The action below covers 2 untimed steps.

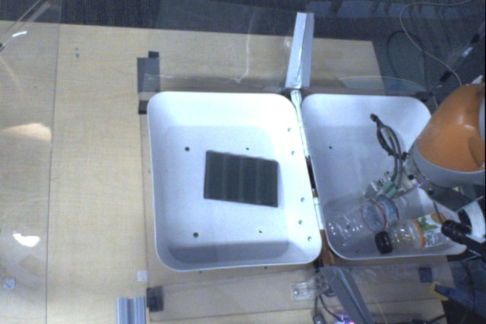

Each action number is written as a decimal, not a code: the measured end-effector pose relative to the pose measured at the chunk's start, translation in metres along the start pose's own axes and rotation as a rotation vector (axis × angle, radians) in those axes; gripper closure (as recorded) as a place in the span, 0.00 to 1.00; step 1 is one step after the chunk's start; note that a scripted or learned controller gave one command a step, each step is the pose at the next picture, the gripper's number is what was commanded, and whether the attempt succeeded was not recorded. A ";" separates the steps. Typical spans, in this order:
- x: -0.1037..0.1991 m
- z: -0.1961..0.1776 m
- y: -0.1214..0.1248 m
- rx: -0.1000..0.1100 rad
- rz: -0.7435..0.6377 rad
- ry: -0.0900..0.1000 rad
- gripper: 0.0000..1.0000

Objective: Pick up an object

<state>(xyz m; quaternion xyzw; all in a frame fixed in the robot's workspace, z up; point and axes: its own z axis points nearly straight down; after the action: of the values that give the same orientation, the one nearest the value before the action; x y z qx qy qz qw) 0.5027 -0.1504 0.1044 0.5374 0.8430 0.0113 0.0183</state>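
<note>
My gripper (386,193) reaches down into the right bin (342,133) near its front right corner, below the orange wrist band (456,136). It hovers over a cluster of clear items. A clear plastic bottle (414,234) with a black cap (383,242) lies on its side just in front of the gripper. A crumpled clear plastic piece (345,224) lies to the bottle's left. A round bluish clear item (377,213) sits right under the gripper tip; whether they touch is unclear. A dark ribbed rectangular pad (241,179) lies flat in the middle of the left bin (171,163).
A black cable loop (386,137) hangs by the wrist over the right bin's middle. A metal bar (299,53) stands behind the seam between the bins. Cables and fittings crowd the bench's front right edge (342,300).
</note>
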 end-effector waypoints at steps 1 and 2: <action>0.000 0.000 0.000 0.000 0.001 -0.001 0.00; 0.008 0.013 -0.005 0.019 0.212 0.004 0.00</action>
<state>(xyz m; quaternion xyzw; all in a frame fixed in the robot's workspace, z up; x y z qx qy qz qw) 0.4949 -0.1453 0.0905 0.6238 0.7815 0.0062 0.0103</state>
